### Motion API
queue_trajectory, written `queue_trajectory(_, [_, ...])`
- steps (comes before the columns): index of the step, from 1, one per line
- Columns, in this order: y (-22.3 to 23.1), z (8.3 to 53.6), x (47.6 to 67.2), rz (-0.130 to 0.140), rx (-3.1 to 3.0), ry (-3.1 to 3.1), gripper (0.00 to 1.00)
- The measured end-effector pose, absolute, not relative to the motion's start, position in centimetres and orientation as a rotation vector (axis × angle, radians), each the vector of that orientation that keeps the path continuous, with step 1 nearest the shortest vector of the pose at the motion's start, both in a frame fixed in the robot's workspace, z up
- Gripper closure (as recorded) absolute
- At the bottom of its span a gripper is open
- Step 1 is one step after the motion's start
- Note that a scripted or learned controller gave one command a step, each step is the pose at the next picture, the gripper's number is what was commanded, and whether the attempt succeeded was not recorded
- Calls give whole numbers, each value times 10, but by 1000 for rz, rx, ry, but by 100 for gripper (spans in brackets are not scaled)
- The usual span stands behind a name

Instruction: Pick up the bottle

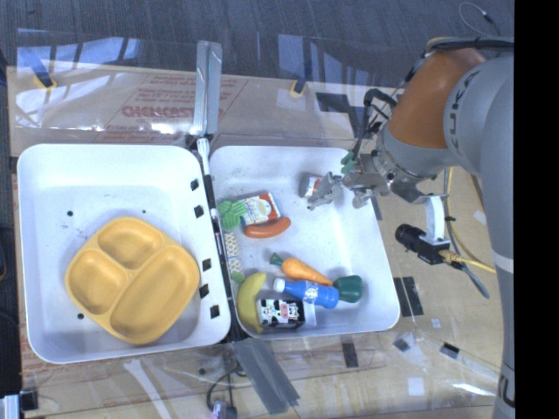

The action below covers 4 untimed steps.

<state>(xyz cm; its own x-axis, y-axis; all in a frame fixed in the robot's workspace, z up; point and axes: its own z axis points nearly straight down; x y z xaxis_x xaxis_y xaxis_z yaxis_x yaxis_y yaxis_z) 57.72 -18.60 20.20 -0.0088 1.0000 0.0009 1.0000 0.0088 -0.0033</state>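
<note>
Right now the gripper (325,188) hangs over the upper part of the right bin (371,234), right of frame centre, with the grey arm (454,112) reaching in from the upper right; its fingers look slightly parted with nothing between them, though they are small and hard to read. The bottle (307,291), blue with a white neck, lies on its side low in that bin, crowded against a carrot (301,270) above, a green piece (348,288) at its right end and a black-and-white carton (281,313) below, near the bin's lower rim. That packing leaves little finger room, so a grasp probably must come across its middle. The left bin (44,190) holds a yellow tray (131,278).
</note>
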Motion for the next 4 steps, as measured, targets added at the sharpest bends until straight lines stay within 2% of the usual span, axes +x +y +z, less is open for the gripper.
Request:
queue_trajectory(1, [-203, 111, 530, 6, -2483, -1917, 0])
queue_trajectory(2, [-188, 91, 477, 1, -2358, -2072, 0])
queue_trajectory(3, [-197, 92, 478, -1, -2267, -2176, 0])
queue_trajectory(4, [-198, 101, 478, 0, -2264, -2181, 100])
